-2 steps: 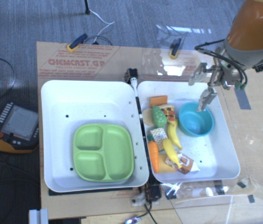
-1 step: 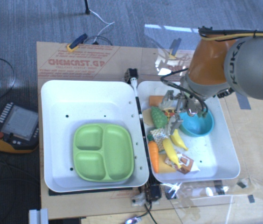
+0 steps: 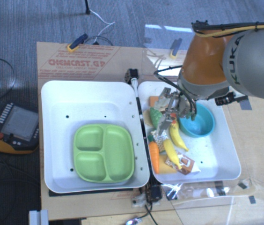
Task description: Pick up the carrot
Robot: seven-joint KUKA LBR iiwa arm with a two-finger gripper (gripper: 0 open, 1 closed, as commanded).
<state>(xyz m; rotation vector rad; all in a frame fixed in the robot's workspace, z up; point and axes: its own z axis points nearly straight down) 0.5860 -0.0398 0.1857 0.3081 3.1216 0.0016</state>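
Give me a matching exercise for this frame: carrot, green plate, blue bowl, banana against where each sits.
Things:
1. carrot
2. green plate
3. blue bowl
4. banana

Places:
A. left bin
B. right bin, along its left wall near the front
C. right bin, just under the arm
D. right bin, between carrot and bowl

Pairs: 1-B, 2-A, 3-C, 4-D

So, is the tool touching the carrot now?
Apart. In the camera view the tool is above the green toy and the bananas, while the carrot lies lower, by the bin's left wall, with clear space between.
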